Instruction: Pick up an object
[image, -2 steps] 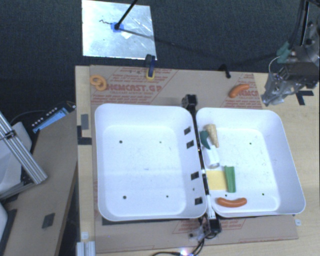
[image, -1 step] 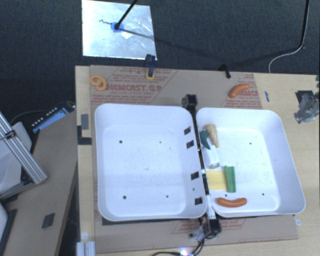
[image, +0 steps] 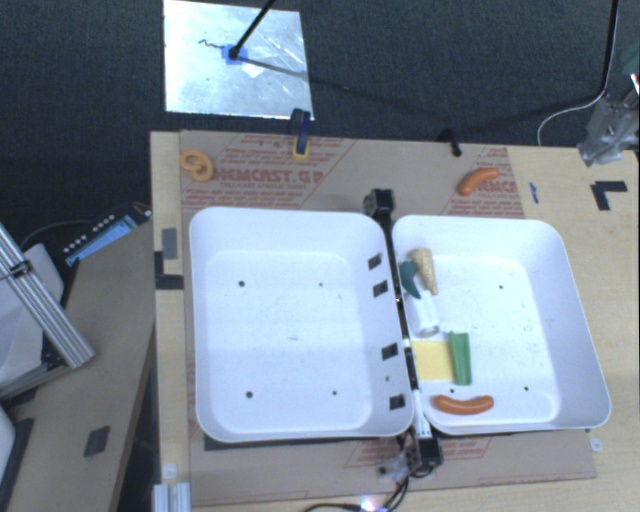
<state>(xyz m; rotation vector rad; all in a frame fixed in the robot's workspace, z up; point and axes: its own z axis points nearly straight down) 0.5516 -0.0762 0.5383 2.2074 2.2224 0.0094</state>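
The gripper sits at the upper right edge of the view, above the bench and well apart from both bins; whether it is wide or narrow cannot be told, and nothing shows in its grasp. The objects lie along the left side of the right bin: a beige cone, a pale cylinder, a yellow square touching a green bar, and an orange sausage near the front wall
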